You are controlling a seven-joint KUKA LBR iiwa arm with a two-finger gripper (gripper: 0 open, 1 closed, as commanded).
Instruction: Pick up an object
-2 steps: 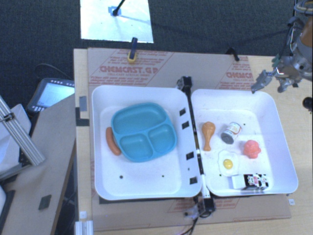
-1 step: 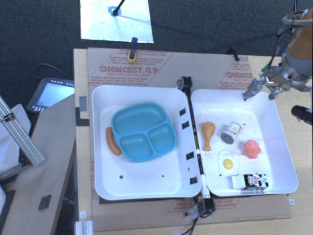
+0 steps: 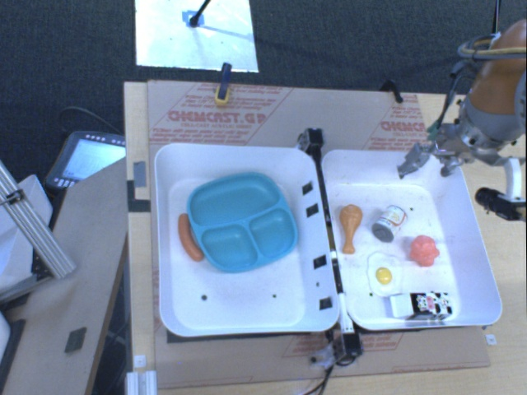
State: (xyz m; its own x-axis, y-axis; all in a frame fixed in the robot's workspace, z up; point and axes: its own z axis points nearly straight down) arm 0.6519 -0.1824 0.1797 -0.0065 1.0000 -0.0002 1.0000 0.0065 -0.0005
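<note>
Over the far edge of the right shallow white bin [image 3: 469, 212], the pincer [image 3: 431, 162] is hovering with fingers spread, carrying nothing (approach step, I judge). Nearest candidate, a small silver tin can [image 3: 389, 222], is lying nearer; descending onto it comes next.

Red print reading "CHEMCAST GP" ran across the brown protective sheet [image 3: 247, 109] that lay under the two white bins, clearest just above the left bin [image 3: 239, 315]. The same red lettering repeated near the sheet's upper right corner, but there it was cut off and too faint to read whole. The small can [image 3: 389, 223] in the right bin [image 3: 482, 253] carried a label too small to make out.
</note>
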